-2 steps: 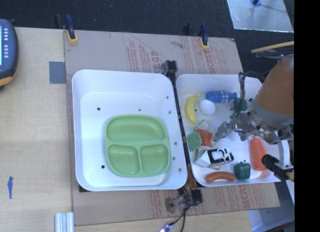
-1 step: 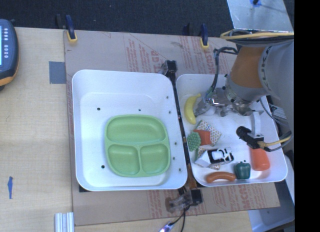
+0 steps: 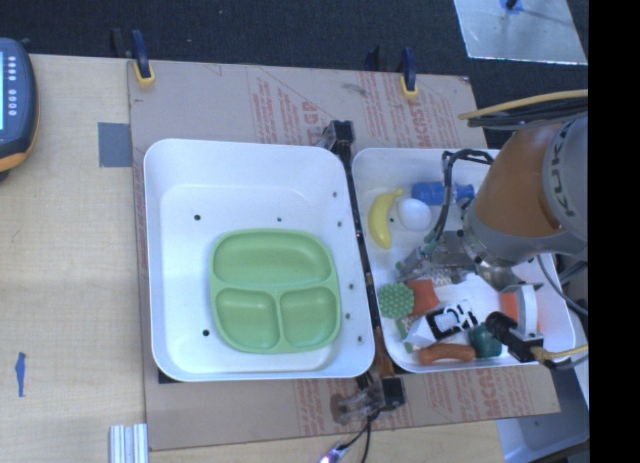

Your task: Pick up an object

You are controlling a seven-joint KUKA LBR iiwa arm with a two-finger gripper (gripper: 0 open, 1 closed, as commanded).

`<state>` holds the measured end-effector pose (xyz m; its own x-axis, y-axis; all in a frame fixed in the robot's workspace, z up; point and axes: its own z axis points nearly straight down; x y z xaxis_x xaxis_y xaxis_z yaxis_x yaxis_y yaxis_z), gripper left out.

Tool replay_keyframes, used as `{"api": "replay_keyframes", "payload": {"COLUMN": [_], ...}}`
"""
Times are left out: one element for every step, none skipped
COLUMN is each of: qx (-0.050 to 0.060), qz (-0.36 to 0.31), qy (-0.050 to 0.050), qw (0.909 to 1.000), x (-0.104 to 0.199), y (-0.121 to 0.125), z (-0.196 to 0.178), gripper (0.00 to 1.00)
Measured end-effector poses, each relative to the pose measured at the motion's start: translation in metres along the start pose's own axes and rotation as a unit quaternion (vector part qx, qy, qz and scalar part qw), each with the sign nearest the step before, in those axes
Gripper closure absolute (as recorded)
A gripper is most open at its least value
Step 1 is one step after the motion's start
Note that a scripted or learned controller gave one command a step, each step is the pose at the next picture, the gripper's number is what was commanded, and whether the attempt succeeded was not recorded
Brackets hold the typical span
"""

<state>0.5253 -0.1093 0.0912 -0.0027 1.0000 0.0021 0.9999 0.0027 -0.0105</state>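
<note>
Bench: the wooden bench (image 3: 60, 281) carries a brown cardboard sheet (image 3: 300, 101), held by two clamps at its far edge, and both bins stand on this sheet.
Left bin: the left bin (image 3: 170, 251) is the larger one and has wide free floor along its far side and its left side.
Green tray: a green tray (image 3: 275, 289) with three compartments lies flat in the near half of the left bin, close to the near wall but apart from the left wall.
Right bin: the right bin (image 3: 372, 166) touches the left bin along a dark seam and is crowded; little bare floor shows, mostly at its far left corner.
Arm: the arm (image 3: 520, 196), with its orange band, comes in from the right and covers the right half of the right bin.
Gripper: the gripper (image 3: 440, 256) is low over the middle of the right bin; I cannot tell how its fingers stand.
Banana: the yellow banana (image 3: 382, 216) lies near the left wall of the right bin, its long axis running from far to near, its curve bulging to the left.
Small things: a white ball (image 3: 414, 214) sits just beside the banana, a blue object (image 3: 430, 193) behind it, a green round piece (image 3: 396, 300) and an orange carrot-like piece (image 3: 445, 353) near the front wall.
</note>
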Motion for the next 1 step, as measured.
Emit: {"api": "replay_keyframes", "payload": {"qx": [-0.007], "qz": [-0.002], "qy": [-0.001], "qw": [1.0], "x": [0.0109], "y": [0.0799], "z": [-0.0023], "gripper": [0.0]}}
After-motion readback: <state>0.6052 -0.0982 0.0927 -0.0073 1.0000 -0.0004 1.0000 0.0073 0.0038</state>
